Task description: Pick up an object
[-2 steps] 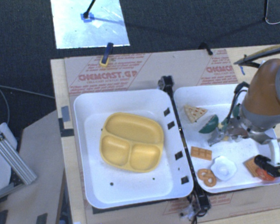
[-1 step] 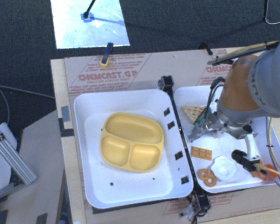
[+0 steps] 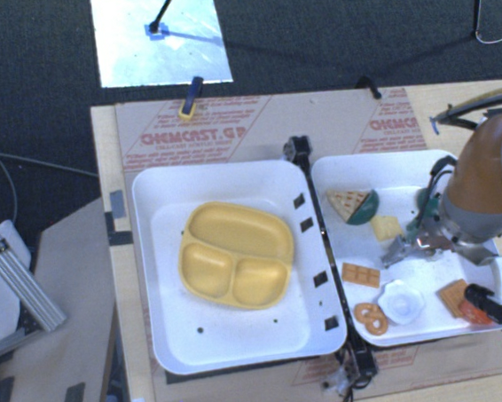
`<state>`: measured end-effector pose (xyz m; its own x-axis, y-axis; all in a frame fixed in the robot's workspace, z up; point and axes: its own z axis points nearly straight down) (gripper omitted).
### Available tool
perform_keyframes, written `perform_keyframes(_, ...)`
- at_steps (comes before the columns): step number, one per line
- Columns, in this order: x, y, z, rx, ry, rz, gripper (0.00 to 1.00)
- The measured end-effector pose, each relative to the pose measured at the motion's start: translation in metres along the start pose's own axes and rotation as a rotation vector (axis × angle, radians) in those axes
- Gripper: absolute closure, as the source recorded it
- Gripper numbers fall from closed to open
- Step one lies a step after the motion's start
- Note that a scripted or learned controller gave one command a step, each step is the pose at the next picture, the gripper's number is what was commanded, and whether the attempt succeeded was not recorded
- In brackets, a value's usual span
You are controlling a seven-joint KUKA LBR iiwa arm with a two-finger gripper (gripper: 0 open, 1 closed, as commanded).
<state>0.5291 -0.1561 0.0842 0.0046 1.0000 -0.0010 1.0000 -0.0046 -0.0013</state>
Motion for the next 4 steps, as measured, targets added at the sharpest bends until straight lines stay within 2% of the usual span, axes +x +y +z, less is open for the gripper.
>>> perform_keyframes(1, 0.079, 0.075, -0.001, -0.009, 0.002, -0.017, 0.00)
perform_keyframes(2, 0.073, 0.071, -0.011, -0.005, 0.000, -0.009, 1.00)
perform_keyframes(3, 0.068, 0.016, 0.001, 0.004, 0.002, -0.003, 1.00)
perform_keyframes(4, 0.104, -0.013, -0.105, -0.006, 0.002, -0.011, 1.00)
